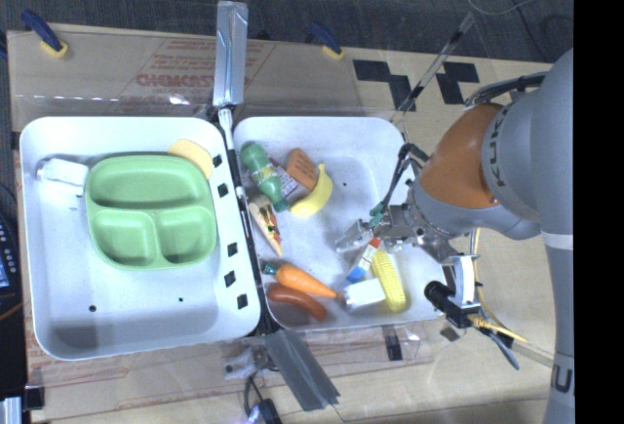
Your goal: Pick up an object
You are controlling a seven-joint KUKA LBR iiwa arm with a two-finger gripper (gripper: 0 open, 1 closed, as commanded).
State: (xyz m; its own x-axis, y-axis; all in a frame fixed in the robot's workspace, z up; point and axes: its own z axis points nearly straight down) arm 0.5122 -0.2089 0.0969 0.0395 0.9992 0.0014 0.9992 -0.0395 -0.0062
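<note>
My gripper (363, 235) hangs low over the right bin (341, 139), at its right-centre. Just under and beside it lie a yellow corn cob (389, 281), a white block (364, 294) and a small red-and-blue item (363, 261). Further left in the same bin are a banana (314, 197), a brown piece (300, 165), a green bottle (260, 171), a carrot (302, 282) and a sausage (295, 302).
The left bin (58, 315) bears a green divided tray (151, 208), a yellow disc (193, 155) at the tray's upper right and a white item (60, 172) at the far left. A metal divider (230, 52) stands between the bins. The arm's grey body (517, 159) covers the right bin's right rim.
</note>
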